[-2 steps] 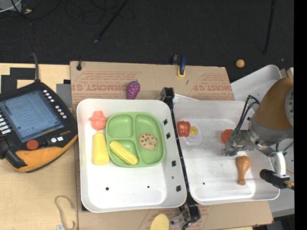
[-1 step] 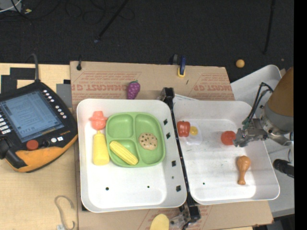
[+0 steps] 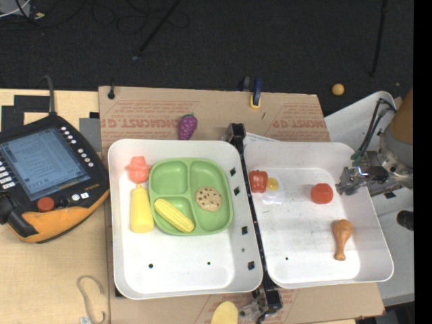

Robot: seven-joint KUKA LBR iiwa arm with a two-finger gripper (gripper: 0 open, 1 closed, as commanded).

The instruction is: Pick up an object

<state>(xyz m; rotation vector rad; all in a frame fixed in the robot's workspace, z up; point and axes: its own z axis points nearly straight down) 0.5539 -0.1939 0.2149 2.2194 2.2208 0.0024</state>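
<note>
The right bin [image 3: 364,265] holds a red tomato [image 3: 322,194], a red pepper [image 3: 258,180] with a small yellow piece [image 3: 272,184] beside it, and a brown chicken drumstick [image 3: 341,236]. My gripper [image 3: 351,179] hangs at the right bin's right rim, just right of the tomato and above the drumstick. Nothing shows between its fingers. In the left bin [image 3: 175,275] lies a green divided plate [image 3: 191,196] with a corn cob [image 3: 174,214] and a cookie [image 3: 208,198]. A yellow bottle [image 3: 140,209] and a pink toy [image 3: 138,170] lie left of the plate.
A purple grape bunch [image 3: 187,126] sits on the cardboard behind the left bin. A teach pendant [image 3: 47,174] rests at the far left. A yellow object [image 3: 225,312] lies below the bins at the front edge. Cables and the arm's wrist crowd the right edge.
</note>
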